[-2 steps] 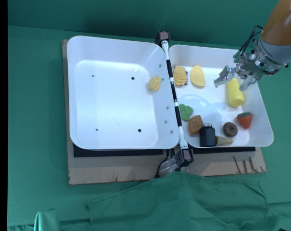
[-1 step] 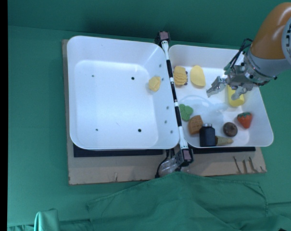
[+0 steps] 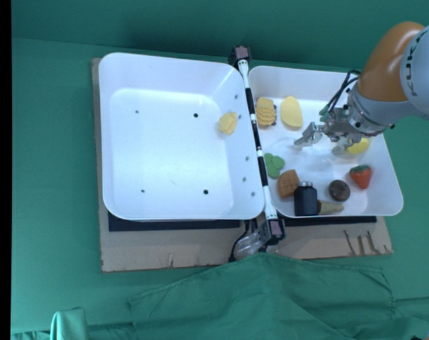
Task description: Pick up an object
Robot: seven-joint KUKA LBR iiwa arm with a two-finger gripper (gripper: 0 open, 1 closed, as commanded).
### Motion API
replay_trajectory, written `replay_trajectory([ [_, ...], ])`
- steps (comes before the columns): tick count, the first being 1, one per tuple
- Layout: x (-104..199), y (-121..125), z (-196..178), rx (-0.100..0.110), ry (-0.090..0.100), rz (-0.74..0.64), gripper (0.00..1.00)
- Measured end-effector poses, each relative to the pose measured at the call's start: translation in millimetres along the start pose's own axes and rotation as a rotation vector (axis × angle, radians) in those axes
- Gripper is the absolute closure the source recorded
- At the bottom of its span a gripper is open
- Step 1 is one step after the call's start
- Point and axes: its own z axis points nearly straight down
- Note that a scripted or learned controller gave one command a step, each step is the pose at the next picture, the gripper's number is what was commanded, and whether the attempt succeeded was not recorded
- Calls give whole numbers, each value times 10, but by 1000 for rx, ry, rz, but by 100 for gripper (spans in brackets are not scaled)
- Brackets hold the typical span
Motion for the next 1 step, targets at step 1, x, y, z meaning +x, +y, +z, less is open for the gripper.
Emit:
replay_trajectory([
  [1,-35,29,-126,-11,-6,4,100],
])
